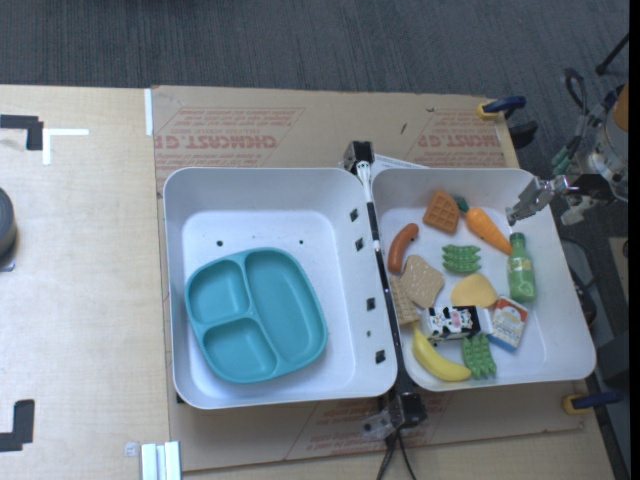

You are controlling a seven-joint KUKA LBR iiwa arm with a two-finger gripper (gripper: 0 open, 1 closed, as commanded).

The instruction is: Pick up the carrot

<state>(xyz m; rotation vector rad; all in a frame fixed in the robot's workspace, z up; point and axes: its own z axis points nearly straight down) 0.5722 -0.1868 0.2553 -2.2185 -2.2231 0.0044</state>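
The carrot point(487, 227) is orange with a small green top and lies slanted in the upper part of the right bin point(565, 298), between a waffle point(441, 212) and a green bottle point(520, 266). My gripper point(533, 200) hangs just right of the carrot, above the bin's upper right rim, and is apart from the carrot. Nothing shows in its grasp.
The right bin also holds a sausage point(402, 246), peas point(461, 258), crackers point(417, 283), cheese point(474, 290), a milk carton point(508, 324), a banana point(437, 359) and other toy food. The left bin point(200, 208) holds a teal divided plate point(256, 314).
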